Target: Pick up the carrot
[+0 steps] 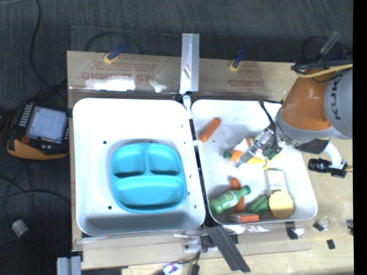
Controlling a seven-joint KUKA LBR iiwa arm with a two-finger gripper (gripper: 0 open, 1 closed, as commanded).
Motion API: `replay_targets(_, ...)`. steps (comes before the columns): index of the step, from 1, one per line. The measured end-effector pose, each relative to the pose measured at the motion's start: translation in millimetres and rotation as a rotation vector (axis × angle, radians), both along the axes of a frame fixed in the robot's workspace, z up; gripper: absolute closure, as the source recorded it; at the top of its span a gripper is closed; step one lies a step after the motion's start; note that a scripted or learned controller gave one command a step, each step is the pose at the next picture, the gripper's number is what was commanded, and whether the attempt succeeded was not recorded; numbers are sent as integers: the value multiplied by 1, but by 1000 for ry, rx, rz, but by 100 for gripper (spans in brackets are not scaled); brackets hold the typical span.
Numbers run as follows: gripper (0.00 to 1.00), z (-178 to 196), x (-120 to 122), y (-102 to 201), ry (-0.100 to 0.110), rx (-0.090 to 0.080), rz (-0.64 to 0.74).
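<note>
Carrot [209, 129] lies slantwise in the upper left of the right bin [298, 171], close to the divider, well apart from the jaws [248, 156], which hang lower and to its right over a small orange and yellow piece [252, 153] beside a green item [228, 153]. Whether the jaws are apart or together is too blurred to tell, and nothing can be made out between them. Along the bin's near wall a green bottle [229, 198], a yellow block [281, 204] and other toys crowd together, partly overlapping; the left bin [92, 153] bears a blue tray [149, 175].
</note>
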State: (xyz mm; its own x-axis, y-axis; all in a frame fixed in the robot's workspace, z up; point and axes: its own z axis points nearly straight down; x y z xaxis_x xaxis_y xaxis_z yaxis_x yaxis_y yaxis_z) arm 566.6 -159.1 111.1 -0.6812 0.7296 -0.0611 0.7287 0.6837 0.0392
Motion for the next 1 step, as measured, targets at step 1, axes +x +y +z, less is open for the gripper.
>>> replay_targets(1,0,-1,11,-16,20,6,107)
